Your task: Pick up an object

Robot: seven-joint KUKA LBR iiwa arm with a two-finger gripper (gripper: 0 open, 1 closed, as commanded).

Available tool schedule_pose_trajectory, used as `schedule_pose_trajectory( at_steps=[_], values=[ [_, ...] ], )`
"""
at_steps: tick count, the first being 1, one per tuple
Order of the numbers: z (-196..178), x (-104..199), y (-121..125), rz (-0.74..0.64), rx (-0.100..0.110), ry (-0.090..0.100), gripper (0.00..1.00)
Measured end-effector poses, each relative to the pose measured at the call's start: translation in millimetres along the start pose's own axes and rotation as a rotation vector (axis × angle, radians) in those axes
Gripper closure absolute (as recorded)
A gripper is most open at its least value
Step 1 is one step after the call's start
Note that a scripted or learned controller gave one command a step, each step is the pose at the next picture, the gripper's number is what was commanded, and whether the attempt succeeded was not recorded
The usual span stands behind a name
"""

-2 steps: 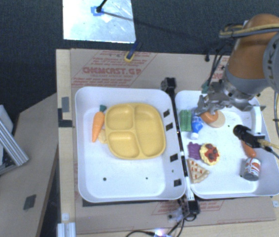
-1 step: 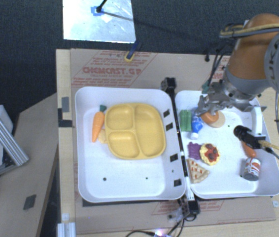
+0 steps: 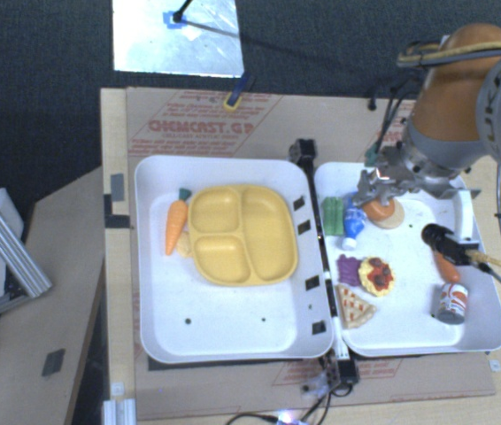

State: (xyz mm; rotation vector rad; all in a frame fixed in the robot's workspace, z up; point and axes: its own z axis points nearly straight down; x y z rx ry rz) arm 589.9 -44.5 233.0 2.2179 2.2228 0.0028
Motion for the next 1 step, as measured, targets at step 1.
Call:
schedule_pose_trajectory(
  at_steps=[1],
  values=[
    [18.9, 4.1, -4.4, 0.001, 0.001, -0.001, 1.0]
  ],
)
